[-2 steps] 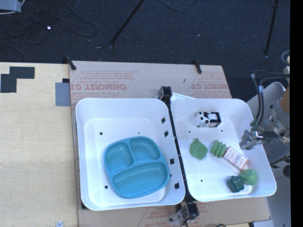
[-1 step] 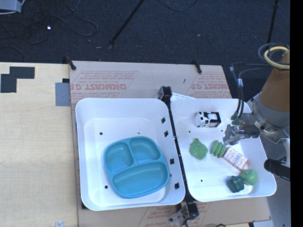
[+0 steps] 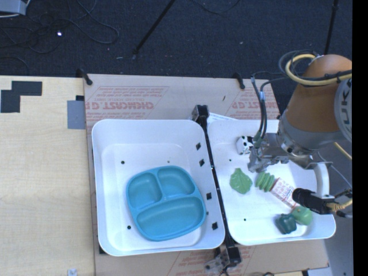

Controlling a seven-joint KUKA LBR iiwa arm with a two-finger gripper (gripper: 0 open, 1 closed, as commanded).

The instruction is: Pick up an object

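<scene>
We found the jaws (image 3: 263,161) low inside the right bin (image 3: 244,234), reached in from the right under the grey arm (image 3: 313,111) with its orange band. The wrist and its cables covered much of the tool from above, so we could not tell how far apart the jaws stood, nor whether anything sat between them; we judged that nothing was lifted, since every object lay on the bin floor.

Just below the jaws lay a ribbed green piece (image 3: 265,181), the likeliest target, probably because it sat nearest and apart from the bin wall. Just left of that was a green leafy lump (image 3: 241,181). A small black-and-white object (image 3: 245,145) rested up and to the left of the jaws. Further down and to the right lay a red-and-white packet (image 3: 281,191), a light green item with a black end (image 3: 303,214), and a dark teal block (image 3: 286,223) near the bin's lower corner.

Well to the left, the left bin (image 3: 109,148) held a blue divided plate (image 3: 165,202), far from the arm's reach at that moment.
</scene>
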